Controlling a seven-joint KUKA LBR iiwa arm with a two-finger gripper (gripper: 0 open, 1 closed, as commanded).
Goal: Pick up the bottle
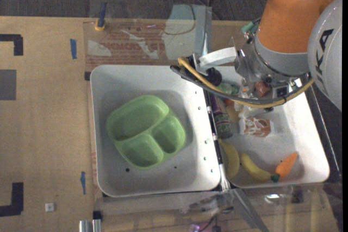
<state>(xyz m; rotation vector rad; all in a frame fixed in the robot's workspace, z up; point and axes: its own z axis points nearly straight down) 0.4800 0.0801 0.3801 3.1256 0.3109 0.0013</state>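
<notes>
The bottle [221,118] is dark with a green label. It lies lengthwise along the left wall of the right bin [318,163], partly under the arm's cables. My gripper [260,88] hangs over the back of the right bin, to the right of the bottle's far end and apart from it. The grey and orange wrist above covers most of it. Small red and white items sit right under it.
A green divided plate [145,130] lies in the left bin [109,176]. The right bin also holds two bananas [247,164], an orange carrot [286,164] and a clear snack packet [255,126]. Black and yellow cables [196,76] loop over the divider between the bins.
</notes>
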